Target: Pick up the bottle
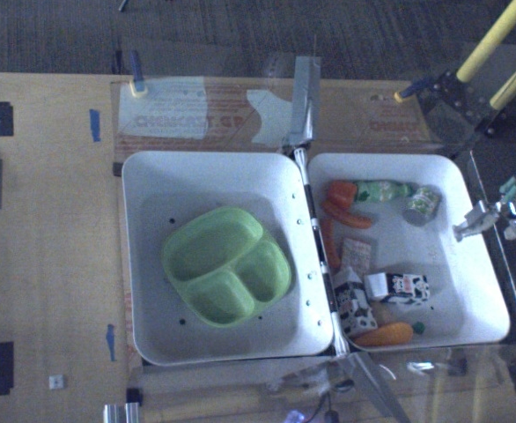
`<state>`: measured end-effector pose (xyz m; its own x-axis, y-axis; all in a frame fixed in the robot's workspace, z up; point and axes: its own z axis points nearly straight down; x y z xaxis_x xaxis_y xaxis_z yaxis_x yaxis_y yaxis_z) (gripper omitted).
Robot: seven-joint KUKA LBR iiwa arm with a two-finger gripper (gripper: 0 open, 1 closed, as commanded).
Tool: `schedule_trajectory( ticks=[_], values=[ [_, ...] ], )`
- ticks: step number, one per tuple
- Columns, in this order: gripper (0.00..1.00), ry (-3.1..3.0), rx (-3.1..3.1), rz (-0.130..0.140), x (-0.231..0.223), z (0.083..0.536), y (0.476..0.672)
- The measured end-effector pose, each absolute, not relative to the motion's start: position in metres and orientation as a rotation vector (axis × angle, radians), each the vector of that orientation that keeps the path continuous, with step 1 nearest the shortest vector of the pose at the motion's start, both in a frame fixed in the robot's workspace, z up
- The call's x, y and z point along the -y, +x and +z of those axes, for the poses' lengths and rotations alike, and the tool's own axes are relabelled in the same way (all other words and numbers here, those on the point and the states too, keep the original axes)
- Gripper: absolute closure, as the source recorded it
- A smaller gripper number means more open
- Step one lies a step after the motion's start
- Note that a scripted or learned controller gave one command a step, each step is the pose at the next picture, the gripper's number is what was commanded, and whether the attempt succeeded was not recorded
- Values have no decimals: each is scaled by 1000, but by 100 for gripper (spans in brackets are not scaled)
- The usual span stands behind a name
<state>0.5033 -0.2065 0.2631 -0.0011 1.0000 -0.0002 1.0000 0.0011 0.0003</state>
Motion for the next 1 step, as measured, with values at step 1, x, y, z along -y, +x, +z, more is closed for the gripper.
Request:
schedule_trajectory(
  ticks=[1],
  values=[
    [0, 2244, -2199, 0, 136, 144, 519]
  ],
)
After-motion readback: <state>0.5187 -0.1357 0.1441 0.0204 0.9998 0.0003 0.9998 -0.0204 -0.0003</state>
